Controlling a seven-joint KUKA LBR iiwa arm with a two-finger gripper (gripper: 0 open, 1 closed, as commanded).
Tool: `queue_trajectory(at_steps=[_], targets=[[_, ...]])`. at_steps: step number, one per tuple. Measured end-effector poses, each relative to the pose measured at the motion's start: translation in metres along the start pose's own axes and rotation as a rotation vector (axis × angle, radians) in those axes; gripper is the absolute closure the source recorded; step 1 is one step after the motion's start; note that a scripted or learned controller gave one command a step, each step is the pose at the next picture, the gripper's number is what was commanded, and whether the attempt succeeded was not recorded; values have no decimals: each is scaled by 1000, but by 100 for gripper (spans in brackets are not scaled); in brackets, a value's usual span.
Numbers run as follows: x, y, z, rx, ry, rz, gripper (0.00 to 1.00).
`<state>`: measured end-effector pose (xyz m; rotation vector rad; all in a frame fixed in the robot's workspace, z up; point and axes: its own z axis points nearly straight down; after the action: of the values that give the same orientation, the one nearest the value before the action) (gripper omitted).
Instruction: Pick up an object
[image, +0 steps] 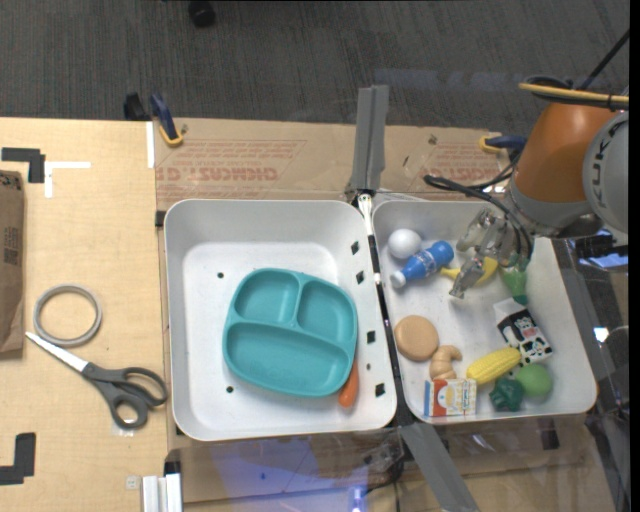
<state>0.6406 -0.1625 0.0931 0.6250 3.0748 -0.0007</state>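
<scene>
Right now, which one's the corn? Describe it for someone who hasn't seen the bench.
Look in the right bin, at its near right corner. The corn lies tilted there, just above a green toy. It is the bumpy yellow cob, unlike the smooth tan bun to its left.

Left bin (190, 300): teal divided plate (290, 332), carrot (348, 388) at its right edge | Right bin (575, 330): gripper (478, 262) hung over a banana (481, 270), near a blue bottle (424, 262) and white ball (404, 241) | Front: corn cob (492, 366), milk carton (449, 398) | Bench: scissors (105, 378), tape roll (67, 313)
</scene>
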Motion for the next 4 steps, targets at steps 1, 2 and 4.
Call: queue_trajectory(at_steps=[1, 2, 4], targets=[[8, 41, 0, -1, 0, 10, 0], [20, 63, 1, 0, 2, 101, 0], [10, -64, -1, -5, 0, 180, 0]])
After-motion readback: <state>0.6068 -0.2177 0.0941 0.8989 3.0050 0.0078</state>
